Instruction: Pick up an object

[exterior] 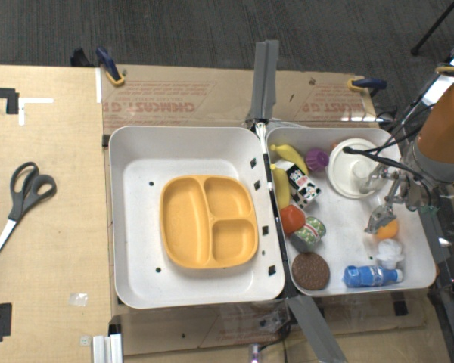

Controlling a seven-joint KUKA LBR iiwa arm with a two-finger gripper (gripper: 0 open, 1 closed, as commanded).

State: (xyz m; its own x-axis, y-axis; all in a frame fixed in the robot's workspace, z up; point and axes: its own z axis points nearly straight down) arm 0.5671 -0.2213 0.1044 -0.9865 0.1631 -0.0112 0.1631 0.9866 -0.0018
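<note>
The surface [45,278] carries two white bins side by side. The left bin [129,203], well away from the hand, holds a yellow divided tray [209,221] lying flat in its middle, and scissors [19,199] lie beyond it on the bare wood.

The right bin [340,274], the one the hand is working in, is the stocked one, so the candidates for picking are all here. A white bowl [352,169] sits just up and left of the hand. A brown disc [311,271] and a blue bottle [372,276] lie below it, the bottle on its side along the near wall. A banana [287,156], a red ball [291,219] and a purple ball [316,159] crowd the far left wall.

The hand [384,219] is low in the bin, directly over a small orange object [388,229], with a white lump [390,252] just below. The hand looks to touch the orange piece, probably the target, but I cannot tell whether it is released or clenched.
</note>
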